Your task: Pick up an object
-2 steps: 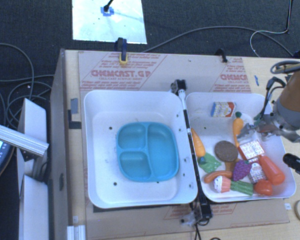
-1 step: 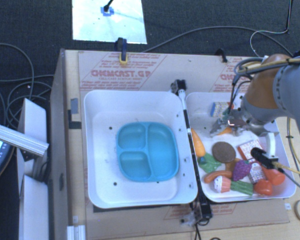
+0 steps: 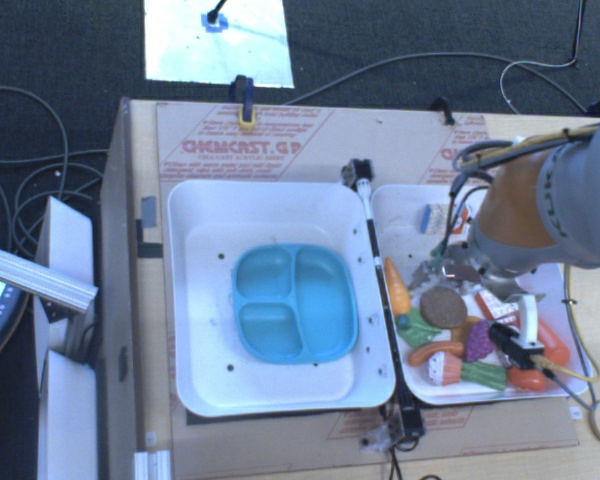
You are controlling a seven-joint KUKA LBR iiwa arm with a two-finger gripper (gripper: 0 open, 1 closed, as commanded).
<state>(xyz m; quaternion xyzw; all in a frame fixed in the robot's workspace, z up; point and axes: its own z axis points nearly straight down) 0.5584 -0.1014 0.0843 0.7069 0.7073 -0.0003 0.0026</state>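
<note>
Blue divided tray in left bin

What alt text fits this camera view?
The grey arm reaches over the right bin, above toy food: a carrot, a brown disc. The left bin holds a blue divided plate.

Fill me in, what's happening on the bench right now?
The grey arm reaches in over the right bin, its hand low above the pile of toy food: a carrot, a brown round patty, a purple piece and others. Nothing can be seen held in the hand, so no pick is evident yet. The left bin holds a blue divided plate.
</note>
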